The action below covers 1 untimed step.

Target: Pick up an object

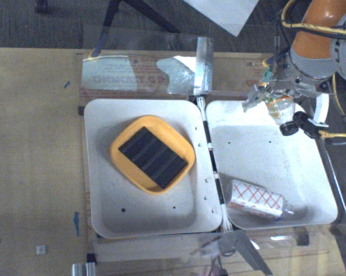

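Hovering over the right bin's (311, 171) far edge, the gripper (274, 103) pinches a small clear packet (278, 105), lifted clear so it hangs free.

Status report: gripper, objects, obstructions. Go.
Gripper over right bin's far edge. Orange pad in left bin, red-patterned tube in right bin. Nothing blocking.

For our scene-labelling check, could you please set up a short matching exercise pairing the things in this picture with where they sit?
Things:
1. yellow block with a dark ribbed top
2. red-and-white packet
3. gripper

Places:
A. near corner of the right bin
B. above the far edge of the right bin
C. middle of the left bin

Pairs: 1-C, 2-A, 3-B
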Available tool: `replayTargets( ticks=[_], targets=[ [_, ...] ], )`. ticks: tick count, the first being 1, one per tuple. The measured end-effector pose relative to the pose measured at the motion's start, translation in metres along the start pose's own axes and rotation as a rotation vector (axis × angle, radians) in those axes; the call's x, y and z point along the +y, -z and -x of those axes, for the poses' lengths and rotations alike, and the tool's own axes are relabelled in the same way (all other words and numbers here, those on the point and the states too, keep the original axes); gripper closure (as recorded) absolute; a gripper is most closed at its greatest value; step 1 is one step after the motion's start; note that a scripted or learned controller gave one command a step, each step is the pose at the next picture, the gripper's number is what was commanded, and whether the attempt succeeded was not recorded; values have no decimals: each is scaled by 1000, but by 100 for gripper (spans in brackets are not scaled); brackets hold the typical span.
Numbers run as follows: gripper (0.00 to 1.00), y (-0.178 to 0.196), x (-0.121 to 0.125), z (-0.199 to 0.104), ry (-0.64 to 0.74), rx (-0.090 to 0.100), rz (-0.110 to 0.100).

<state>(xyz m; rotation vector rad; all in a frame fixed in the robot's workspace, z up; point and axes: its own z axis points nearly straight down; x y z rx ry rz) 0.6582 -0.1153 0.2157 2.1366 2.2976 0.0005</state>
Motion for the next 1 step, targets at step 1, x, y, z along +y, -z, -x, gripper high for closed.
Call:
replayTargets(
  ticks=[1],
  targets=[
    [100,10,1,-1,3,-3,4]
  ],
)
